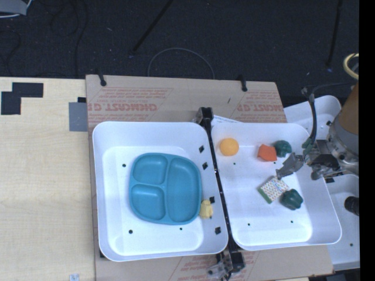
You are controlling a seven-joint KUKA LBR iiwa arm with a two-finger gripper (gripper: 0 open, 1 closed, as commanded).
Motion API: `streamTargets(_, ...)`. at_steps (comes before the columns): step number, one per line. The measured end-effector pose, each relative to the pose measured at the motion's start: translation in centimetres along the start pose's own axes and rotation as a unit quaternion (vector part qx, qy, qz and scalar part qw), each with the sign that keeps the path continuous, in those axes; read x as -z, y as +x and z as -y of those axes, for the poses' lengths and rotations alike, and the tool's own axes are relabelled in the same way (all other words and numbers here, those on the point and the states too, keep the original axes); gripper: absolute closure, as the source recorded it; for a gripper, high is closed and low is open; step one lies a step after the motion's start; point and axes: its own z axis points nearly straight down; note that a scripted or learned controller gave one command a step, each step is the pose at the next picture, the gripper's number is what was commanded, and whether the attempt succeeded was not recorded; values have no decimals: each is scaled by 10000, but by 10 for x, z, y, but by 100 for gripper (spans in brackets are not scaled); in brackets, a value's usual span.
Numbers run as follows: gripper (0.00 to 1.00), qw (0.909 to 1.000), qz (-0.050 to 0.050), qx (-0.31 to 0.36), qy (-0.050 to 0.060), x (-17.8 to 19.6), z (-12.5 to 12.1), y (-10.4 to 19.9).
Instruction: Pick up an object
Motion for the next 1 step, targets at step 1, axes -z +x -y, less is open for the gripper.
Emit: streamTargets(1, 0, 10000, 10, 7, -47, 4, -2, 0)
